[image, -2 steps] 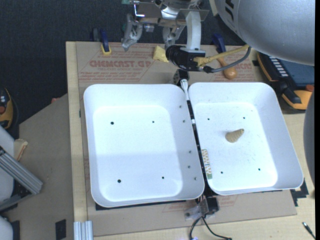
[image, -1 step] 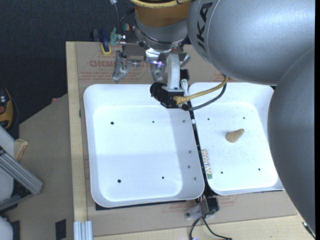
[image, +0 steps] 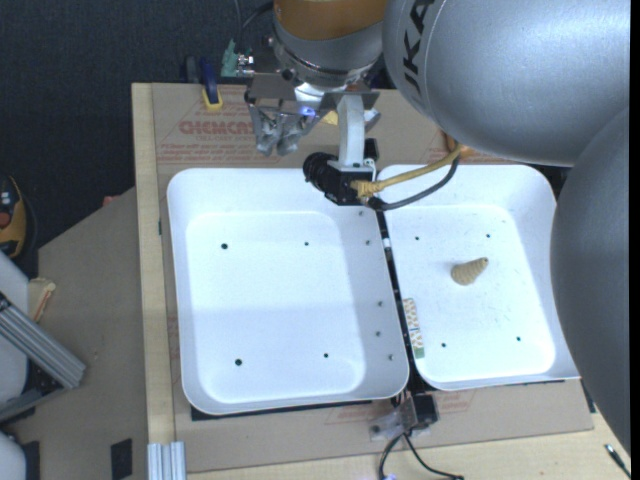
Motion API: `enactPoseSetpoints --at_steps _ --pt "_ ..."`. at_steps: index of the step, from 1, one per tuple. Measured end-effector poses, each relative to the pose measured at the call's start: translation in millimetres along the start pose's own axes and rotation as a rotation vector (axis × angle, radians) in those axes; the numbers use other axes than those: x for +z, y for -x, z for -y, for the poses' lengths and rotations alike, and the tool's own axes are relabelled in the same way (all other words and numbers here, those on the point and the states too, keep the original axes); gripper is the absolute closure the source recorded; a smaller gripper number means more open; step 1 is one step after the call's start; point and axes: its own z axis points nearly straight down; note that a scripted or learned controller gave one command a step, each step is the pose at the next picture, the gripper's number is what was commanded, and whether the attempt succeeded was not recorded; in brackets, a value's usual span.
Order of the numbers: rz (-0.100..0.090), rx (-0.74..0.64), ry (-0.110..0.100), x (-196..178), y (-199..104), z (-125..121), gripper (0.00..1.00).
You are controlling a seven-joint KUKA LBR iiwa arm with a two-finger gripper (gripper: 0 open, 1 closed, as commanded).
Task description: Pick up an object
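Observation:
A small tan, cone-shaped object point(image: 469, 270) lies in the right white bin point(image: 530, 353), a little right of its middle. My gripper point(image: 279, 140) hangs from the grey arm at the top of the camera view. It is over the cardboard just behind the back rim of the left bin point(image: 200, 368). It is far to the upper left of the tan object and apart from it. I see nothing in the gripper.
The two bins sit side by side on a cardboard sheet point(image: 160, 168), meeting at a central divider point(image: 392, 278). A black fitting with a cable point(image: 340, 181) hangs at the left bin's back right corner. The large grey arm covers the upper right.

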Motion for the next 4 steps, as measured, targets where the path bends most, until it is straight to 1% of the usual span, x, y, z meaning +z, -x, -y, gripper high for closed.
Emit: enactPoseSetpoints --at_steps 1,2,4 --pt "0.005 0.003 -0.013 82 1 21 1.0" --pt "0.0 0.004 -0.001 66 1 19 1.0" --pt "-0.002 0.005 0.003 45 0 18 1.0"
